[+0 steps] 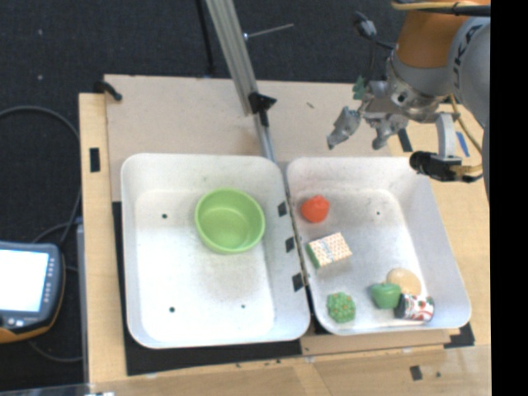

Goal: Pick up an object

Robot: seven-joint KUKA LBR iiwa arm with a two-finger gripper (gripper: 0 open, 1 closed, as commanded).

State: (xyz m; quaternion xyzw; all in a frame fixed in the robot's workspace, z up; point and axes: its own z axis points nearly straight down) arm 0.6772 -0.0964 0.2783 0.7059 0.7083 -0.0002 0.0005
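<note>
My gripper (360, 136) hangs above the far rim of the right bin (437, 221), fingers spread open with nothing between them. In that bin lie a red-orange ball (314, 209), a small patterned box (329, 249), a green knobbly ball (341, 306), a green rounded piece (384, 294), a pale yellow round object (403, 280) and a small red, white and black item (415, 307). A light green bowl (229, 220) sits in the left bin (148, 304). All of these lie well in front of the gripper.
A slanted metal pole (235, 52) rises from the seam between the two bins. A handheld screen device (29, 287) rests at the left edge, with a cable looping above it. Bare wooden board lies behind both bins.
</note>
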